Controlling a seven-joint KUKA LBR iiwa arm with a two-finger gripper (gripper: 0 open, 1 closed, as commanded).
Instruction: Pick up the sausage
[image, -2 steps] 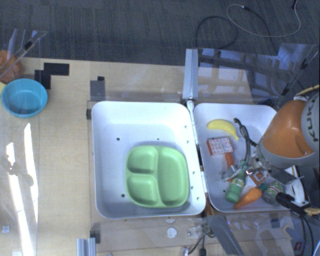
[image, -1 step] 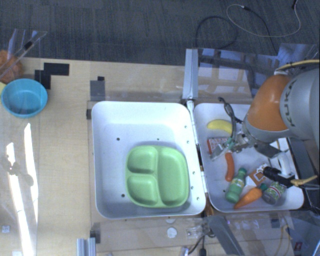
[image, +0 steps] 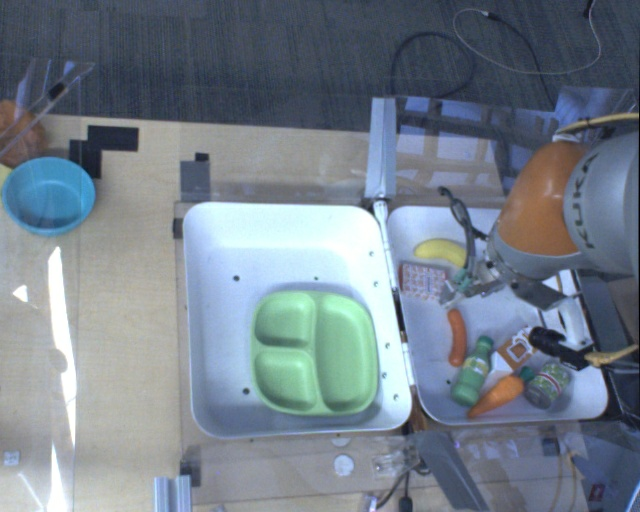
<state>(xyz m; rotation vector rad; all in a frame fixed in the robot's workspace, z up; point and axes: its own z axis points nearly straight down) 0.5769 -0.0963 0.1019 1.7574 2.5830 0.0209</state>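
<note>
White letters, cut off and unreadable, cross the grey arm (image: 610, 215), whose two-finger claw (image: 468, 285), its state impossible to tell, hangs in the right white bin (image: 590, 405) just above the slim orange-red sausage (image: 457, 336).

Sausage (image: 456, 336) in right bin (image: 590, 405), arm (image: 560, 215) above, green tray (image: 315, 350) left

The slim orange-red sausage (image: 456, 336) lies in the right white bin (image: 432, 400) with bare floor along its left side, toward the bin wall. Close on its right stand a green plastic bottle (image: 473, 370) and an orange carrot (image: 497, 395), and a pink-patterned packet (image: 422, 282) sits just above it. The claw (image: 468, 284) hangs just above its upper end.
</note>
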